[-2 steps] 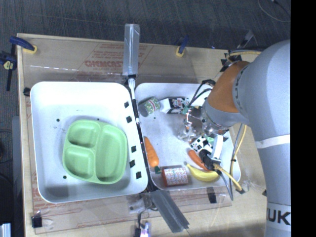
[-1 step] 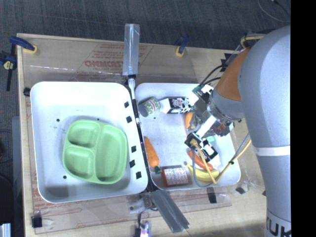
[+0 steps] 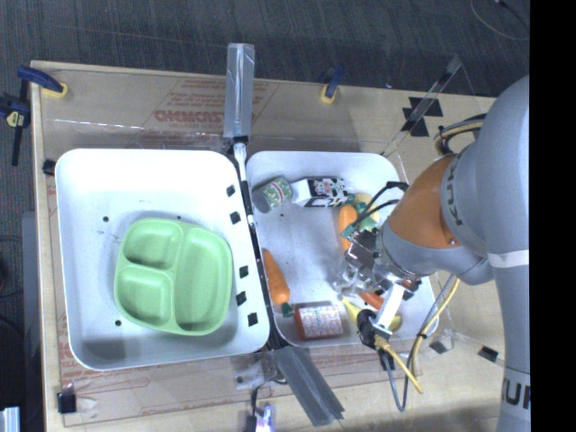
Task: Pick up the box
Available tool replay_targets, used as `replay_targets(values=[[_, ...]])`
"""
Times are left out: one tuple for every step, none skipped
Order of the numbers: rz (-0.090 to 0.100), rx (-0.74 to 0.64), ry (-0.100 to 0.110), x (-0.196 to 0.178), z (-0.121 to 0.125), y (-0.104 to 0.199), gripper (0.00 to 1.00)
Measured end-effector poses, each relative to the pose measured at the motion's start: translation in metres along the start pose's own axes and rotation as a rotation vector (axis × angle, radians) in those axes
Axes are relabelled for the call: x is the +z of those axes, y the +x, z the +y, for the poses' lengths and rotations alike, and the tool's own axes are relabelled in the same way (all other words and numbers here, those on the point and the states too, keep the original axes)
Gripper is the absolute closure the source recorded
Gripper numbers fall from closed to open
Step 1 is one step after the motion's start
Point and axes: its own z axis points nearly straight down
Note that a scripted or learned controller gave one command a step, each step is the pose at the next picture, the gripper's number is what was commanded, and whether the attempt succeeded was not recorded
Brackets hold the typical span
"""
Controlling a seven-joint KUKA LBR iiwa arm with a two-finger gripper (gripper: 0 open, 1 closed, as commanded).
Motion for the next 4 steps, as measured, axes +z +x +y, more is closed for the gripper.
replay_targets(values=[[0.000, -0.001, 0.000, 0.000, 0.000, 0.000, 0.00], [-0.002, 0.149, -0.010, 0.000, -0.052, 0.056, 0.00], [-0.007, 0.159, -0.009, -0.001, 0.021, 0.123, 0.00], [-0.004, -0.155, 0.002, 0.001, 0.026, 0.068, 0.00]])
